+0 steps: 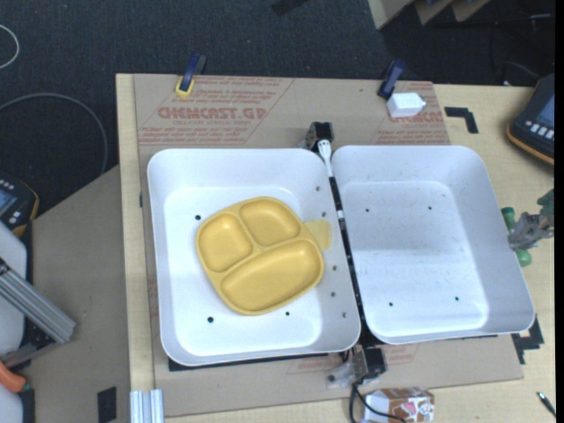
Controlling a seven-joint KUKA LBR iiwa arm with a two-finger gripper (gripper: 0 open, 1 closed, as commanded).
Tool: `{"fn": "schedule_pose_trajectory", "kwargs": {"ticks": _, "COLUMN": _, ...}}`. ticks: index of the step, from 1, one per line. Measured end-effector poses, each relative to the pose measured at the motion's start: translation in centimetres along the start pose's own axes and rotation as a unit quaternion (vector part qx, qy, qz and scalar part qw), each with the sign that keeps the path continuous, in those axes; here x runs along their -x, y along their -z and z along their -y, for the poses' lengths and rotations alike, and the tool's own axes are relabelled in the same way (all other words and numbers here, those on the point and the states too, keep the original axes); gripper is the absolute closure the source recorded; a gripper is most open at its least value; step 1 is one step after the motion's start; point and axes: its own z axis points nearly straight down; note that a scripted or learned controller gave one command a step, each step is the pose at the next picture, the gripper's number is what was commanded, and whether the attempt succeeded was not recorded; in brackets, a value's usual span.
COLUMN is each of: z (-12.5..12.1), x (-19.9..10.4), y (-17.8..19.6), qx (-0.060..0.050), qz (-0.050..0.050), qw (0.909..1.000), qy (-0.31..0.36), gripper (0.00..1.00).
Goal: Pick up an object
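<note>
- Table [264,104]: brown board w/ red lettering, carries both bins side by side.
- Left bin [167,183]: white, shallow, holds the task's thing.
- Right bin [493,236]: white, speckled floor, touches left bin along the middle seam.
- Yellow divided plate [258,254]: three compartments, lies flat at centre of left bin, turned a bit askew; its 3 o'clock edge sits near the seam, a small tab poking out that side.
- Hand [527,229]: at 3 o'clock rim of right bin, greenish bits showing; well apart from plate, w/ whole right bin between them. Open or closed: can't tell.
- White block [405,105]: on table at 12 o'clock of right bin, beside a blue clamp [391,79].
- Yellow-tipped clamp [189,76]: table edge, 12 o'clock of left bin.
</note>
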Motion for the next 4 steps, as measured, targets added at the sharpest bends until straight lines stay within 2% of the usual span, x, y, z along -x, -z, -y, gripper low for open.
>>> {"fn": "schedule_pose_trajectory", "kwargs": {"ticks": 1, "z": -2.3, "x": -0.3, "y": -0.7, "qx": 0.003, "qz": 0.001, "qw": 1.0, "qy": 0.003, "gripper": 1.0}}
{"fn": "schedule_pose_trajectory", "kwargs": {"ticks": 2, "z": -3.1, "x": -0.2, "y": 4.5, "qx": 0.005, "qz": 0.002, "qw": 1.0, "qy": 0.003, "gripper": 1.0}}
{"fn": "schedule_pose_trajectory", "kwargs": {"ticks": 3, "z": -8.2, "x": -0.3, "y": 29.4, "qx": 0.013, "qz": 0.005, "qw": 0.9999, "qy": 0.004, "gripper": 1.0}}
{"fn": "schedule_pose_trajectory", "kwargs": {"ticks": 4, "z": 0.3, "x": -6.1, "y": 21.2, "qx": -0.003, "qz": -0.002, "qw": 1.0, "qy": 0.004, "gripper": 1.0}}
